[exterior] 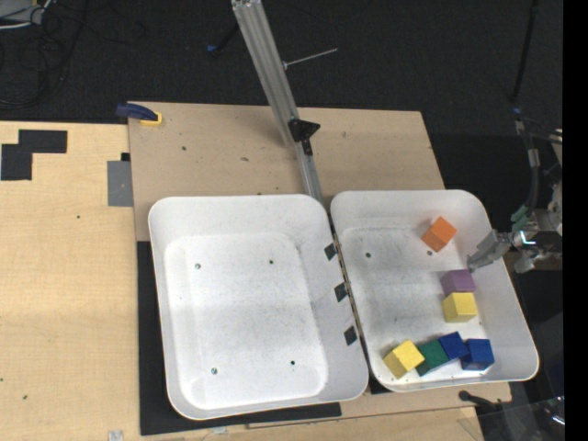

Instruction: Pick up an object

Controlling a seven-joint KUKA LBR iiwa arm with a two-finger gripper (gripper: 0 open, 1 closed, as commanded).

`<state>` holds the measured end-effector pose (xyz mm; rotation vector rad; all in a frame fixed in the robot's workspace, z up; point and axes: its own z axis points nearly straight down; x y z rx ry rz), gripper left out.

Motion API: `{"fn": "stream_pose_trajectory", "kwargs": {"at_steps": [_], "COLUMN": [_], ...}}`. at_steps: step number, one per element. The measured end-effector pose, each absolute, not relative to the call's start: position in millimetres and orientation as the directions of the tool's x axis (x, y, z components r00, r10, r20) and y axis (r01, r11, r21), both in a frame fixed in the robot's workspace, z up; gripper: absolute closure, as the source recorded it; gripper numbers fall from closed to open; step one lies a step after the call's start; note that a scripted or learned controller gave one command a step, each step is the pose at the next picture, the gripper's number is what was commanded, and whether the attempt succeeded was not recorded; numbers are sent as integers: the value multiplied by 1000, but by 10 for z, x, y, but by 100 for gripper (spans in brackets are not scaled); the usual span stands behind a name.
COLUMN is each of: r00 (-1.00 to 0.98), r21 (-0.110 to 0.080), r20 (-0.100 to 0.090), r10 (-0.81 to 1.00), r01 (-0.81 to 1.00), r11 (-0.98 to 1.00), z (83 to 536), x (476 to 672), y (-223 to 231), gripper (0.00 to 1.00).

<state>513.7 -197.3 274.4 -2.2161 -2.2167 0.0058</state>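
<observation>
From my console, gripper [484,252] at three o'clock over the right bin [404,211], arm mostly cut off, blocks at five o'clock, orange block [439,233] apart, purple block [457,280] just beside the tip.

We can barely make out the gripper [487,251] at the right bin's [404,211] rim, it's a grey smear and we can't tell how its fingers sit. Most of the arm [542,237] behind it melts into the dark background. The green block [434,358] is half tucked behind the yellow block [402,357] and the blue blocks [464,349], so its shape stays unclear.
</observation>
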Motion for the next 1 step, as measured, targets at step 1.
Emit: {"fn": "stream_pose_trajectory", "kwargs": {"at_steps": [1], "r00": [1], "r21": [-3], "r20": [1], "r10": [1000], "r01": [1000], "r11": [-1], "z": [2768], "x": [5144], "y": [-1977], "gripper": [0]}}
